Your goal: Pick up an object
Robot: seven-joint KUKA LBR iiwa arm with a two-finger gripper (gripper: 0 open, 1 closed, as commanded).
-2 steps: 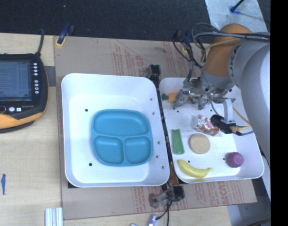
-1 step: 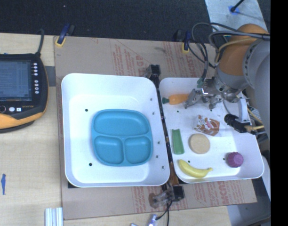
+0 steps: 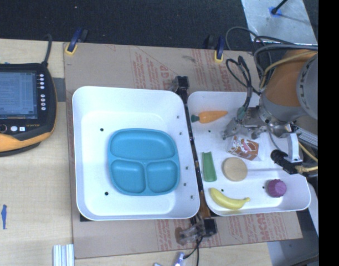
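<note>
Snack packet (image 3: 245, 147) lies just below the gripper (image 3: 242, 125) in the right bin (image 3: 302, 204); we cannot tell the gripper's state. We judge approach under way; next, descend squarely and close on it.

Robotics lab: pale wooden tabletop (image 3: 31, 204) overlaid with clamped brown cardboard sheet (image 3: 131, 65), orange-and-black handheld robot control pendant with lit screen (image 3: 20, 107), loose black cables (image 3: 241, 65), two shallow white plastic bins (image 3: 83, 148) side by side.
</note>
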